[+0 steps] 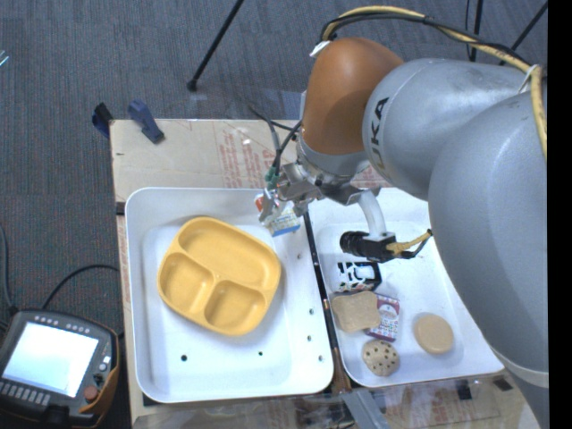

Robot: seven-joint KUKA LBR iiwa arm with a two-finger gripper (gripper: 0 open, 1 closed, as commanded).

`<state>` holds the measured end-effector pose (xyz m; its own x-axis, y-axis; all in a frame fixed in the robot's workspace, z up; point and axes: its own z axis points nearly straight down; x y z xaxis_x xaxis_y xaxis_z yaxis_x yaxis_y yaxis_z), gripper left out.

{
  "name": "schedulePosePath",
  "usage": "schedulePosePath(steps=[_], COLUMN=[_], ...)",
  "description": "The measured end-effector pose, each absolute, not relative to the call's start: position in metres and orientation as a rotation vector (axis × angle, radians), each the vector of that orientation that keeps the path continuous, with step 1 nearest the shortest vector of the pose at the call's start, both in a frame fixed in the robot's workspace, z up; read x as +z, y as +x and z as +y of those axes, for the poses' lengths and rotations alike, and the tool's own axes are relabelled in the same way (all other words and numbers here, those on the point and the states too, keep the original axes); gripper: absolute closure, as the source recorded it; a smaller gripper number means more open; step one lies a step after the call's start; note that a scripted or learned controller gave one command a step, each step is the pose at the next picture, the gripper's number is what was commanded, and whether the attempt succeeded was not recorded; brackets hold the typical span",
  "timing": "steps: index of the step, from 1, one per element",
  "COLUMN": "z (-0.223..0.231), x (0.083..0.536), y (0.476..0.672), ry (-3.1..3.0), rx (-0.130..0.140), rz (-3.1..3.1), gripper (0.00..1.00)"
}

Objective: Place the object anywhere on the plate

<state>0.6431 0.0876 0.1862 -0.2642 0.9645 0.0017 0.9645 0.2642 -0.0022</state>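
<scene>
Jaws of the gripper look clenched on a small blue-and-white packet, hanging it just above the left bin beside the yellow plate's upper right rim, presumably to drop it there

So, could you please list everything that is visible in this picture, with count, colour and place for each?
plate: one, yellow, three compartments, in the left bin
left bin: one, white, on the bench
right bin: one, white, beside the left bin
small packet: one, white and blue, at the pincer, over the left bin's right edge
black and white item: one, in the right bin
toast slice: one, brown, right bin
pink and white packet: one, beside the toast
chip cookie: one, tan, right bin's near edge
plain round cookie: one, tan, right bin
handheld screen unit: one, dark, lower left floor
arm: one, grey with orange band
pincer: one, above the plate's far edge
</scene>
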Motion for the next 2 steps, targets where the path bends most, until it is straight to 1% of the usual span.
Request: schedulePosePath(steps=[1, 2], z=[0.1671, 0.1654], x=[0.1041, 0.1027], y=[0.5937, 0.5934], ry=[-1.820, -1.823], rx=[-0.002, 0.003], rz=[-2.562, -2.561], gripper=[1.00, 0.00])
